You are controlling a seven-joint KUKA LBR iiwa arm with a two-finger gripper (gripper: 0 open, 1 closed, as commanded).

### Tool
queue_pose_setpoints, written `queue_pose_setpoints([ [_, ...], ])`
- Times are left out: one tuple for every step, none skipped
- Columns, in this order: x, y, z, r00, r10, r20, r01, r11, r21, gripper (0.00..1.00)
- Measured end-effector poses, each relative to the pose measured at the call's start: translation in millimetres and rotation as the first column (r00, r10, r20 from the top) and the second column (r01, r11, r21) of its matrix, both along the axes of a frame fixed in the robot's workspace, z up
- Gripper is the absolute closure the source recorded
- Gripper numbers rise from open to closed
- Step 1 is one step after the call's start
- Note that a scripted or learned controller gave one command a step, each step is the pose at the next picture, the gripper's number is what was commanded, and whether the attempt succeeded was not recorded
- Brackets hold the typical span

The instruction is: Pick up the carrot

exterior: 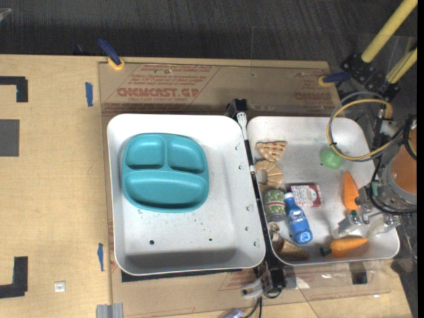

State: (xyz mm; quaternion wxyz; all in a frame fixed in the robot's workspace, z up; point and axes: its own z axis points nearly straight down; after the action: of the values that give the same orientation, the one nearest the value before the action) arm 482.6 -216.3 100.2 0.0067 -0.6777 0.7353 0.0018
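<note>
A teal divided plate (165,171) sits in the left bin (132,244). In the right bin (301,134), a blue bottle (297,222) lies near the middle. The carrot (348,246) lies along the near wall, just below the claw (363,220); whether the claw is spread or pressed together cannot be told.

The gripper (364,221) hangs low at the right bin's (301,130) right side. One carrot (348,246) lies just below it; another orange piece (349,190) stands just above.
</note>
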Motion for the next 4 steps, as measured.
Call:
queue_pose_setpoints([
  [76, 53, -10, 0.93, -0.368, 0.007, 0.368, 0.93, -0.002, 0.0],
  [149, 3, -12, 0.959, -0.282, 0.001, 0.282, 0.959, -0.004, 0.0],
  [174, 25, -12, 0.792, -0.611, -0.002, 0.611, 0.792, -0.004, 0.0],
  [178, 25, 3, 0.787, -0.617, 0.008, 0.617, 0.787, 0.009, 1.0],
])
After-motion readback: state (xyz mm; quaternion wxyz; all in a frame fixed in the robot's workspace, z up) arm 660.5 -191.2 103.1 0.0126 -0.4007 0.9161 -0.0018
